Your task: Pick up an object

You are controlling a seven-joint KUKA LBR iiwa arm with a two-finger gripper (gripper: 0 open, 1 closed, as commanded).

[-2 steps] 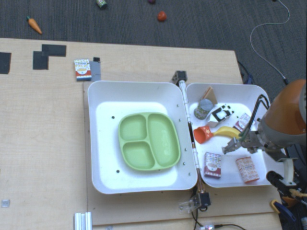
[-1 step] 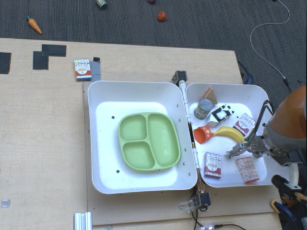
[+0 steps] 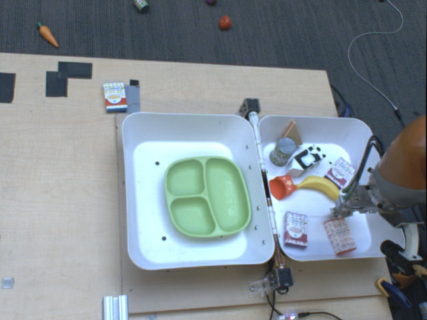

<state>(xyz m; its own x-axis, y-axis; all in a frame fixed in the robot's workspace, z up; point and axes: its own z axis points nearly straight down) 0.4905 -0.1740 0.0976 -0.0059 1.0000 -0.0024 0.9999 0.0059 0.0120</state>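
At the right of the frame, the gripper [image 3: 344, 207] hangs low inside the right bin [image 3: 363, 131], just above a red-and-white packet [image 3: 339, 236] and beside the banana [image 3: 319, 186], probably lined up for a grab. Its fingers are too small to read, so I cannot tell their state. At frame centre, the left bin [image 3: 143, 179] holds 1 green divided plate [image 3: 207, 197].

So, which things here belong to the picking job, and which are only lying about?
Job:
- tool
- banana
- red scoop
- can
- three small cartons

Lying about:
- green divided plate
- carton on the bench
- toy carrot on the floor
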